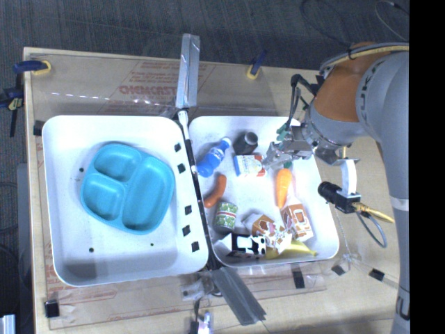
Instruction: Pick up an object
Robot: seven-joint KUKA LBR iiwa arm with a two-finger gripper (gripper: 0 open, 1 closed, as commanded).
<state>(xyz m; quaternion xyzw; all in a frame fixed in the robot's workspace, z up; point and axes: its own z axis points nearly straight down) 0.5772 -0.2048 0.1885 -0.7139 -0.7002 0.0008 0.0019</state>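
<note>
The claw (278,155) hangs low in the right bin (320,204), just above the orange carrot (283,185) and beside a small white carton (248,164), seemingly lining up a grasp.

Pale wooden table (83,305), seen from above at a slant. Two shallow white bins lie on it, touching side by side: left bin (62,256), right bin (327,239). Blue clamp (31,67) at the far-left table edge.
</note>
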